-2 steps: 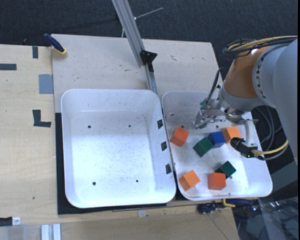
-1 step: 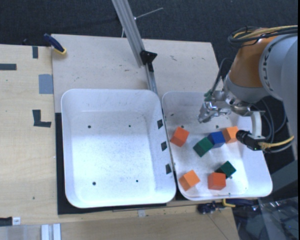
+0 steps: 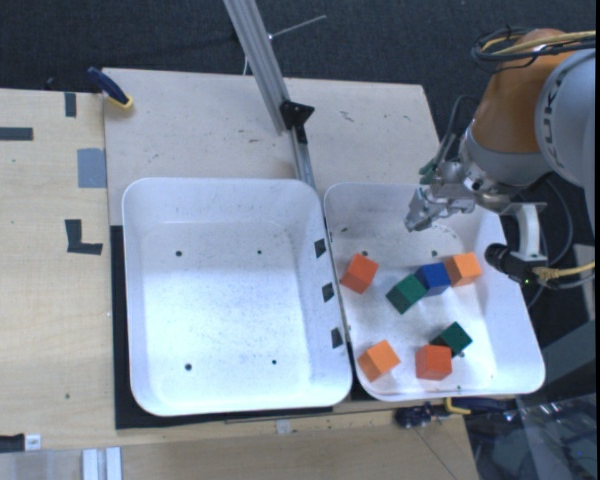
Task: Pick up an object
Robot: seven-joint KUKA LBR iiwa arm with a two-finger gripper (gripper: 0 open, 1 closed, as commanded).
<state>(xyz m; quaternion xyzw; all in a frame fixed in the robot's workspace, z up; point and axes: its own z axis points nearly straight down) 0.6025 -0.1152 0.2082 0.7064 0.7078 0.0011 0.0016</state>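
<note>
**Seven small blocks wait in the right bin; gripper poised above them**

Clearly, the things to pick from are small cubes lying in the right bin (image 3: pixel 500 363): an orange block (image 3: pixel 359 272) near its left wall, a green block (image 3: pixel 407 293) touching a blue block (image 3: pixel 434 277), which in turn sits against another orange block (image 3: pixel 464 268). Nearer the front lie a dark green block (image 3: pixel 453 339) just beside a red-orange block (image 3: pixel 433 362), and one more orange block (image 3: pixel 379 359) a little to their left.

By their look these are likely light, rigid blocks with flat faces, so they should neither crush nor bend. A grip across two opposite flat sides would suit best. The lone orange block by the left wall looks the easiest, since it has free space all round; the green, blue and orange trio crowd each other, leaving little room for a finger.

Above the back of that bin hangs the gripper (image 3: pixel 421 218), with nothing seen in it. Whether it is open or closed cannot be told from this angle.

Beside it, the left bin (image 3: pixel 140 208) holds no blocks.
</note>
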